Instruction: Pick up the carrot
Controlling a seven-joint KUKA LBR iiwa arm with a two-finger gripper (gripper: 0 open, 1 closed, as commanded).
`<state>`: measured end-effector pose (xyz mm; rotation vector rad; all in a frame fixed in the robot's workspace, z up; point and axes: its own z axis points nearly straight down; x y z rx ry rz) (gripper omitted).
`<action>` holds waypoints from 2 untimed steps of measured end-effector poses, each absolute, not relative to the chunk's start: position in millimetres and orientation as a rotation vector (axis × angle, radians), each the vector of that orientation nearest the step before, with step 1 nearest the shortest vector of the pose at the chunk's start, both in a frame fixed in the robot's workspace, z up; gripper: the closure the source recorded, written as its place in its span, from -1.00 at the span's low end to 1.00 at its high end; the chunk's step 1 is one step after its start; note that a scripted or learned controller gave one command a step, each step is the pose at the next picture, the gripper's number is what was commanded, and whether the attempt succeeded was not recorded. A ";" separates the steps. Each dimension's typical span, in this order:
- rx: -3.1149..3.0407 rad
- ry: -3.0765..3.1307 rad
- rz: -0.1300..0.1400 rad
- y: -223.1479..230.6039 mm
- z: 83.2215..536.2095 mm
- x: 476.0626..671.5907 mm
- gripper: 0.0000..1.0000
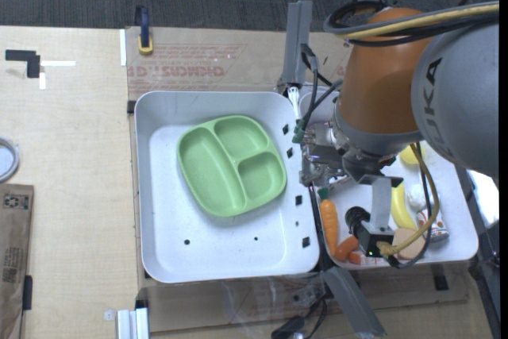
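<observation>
Against the right bin's [456, 201] left wall the carrot [328, 221] lies unlifted, gripper [324, 171] close beside it. I cannot tell whether that gripper is spread or closed

A: Item identification?
B: Carrot [329, 223]: orange, slender, elongated.
A: Pose and location?
B: Lying flat, long axis running nearly top to bottom of the frame. Position: lower centre-right, along the left wall of the right-hand white bin [444, 256].

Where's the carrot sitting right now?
The carrot lies in the right bin, along its left wall near the front, across that wall from the green plate.
</observation>
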<state>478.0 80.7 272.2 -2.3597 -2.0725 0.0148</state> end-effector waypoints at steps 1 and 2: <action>-1.807 -2.566 0.006 56.7 222.2 481.2 1.00; -0.503 -3.104 -0.002 18.1 249.2 479.3 1.00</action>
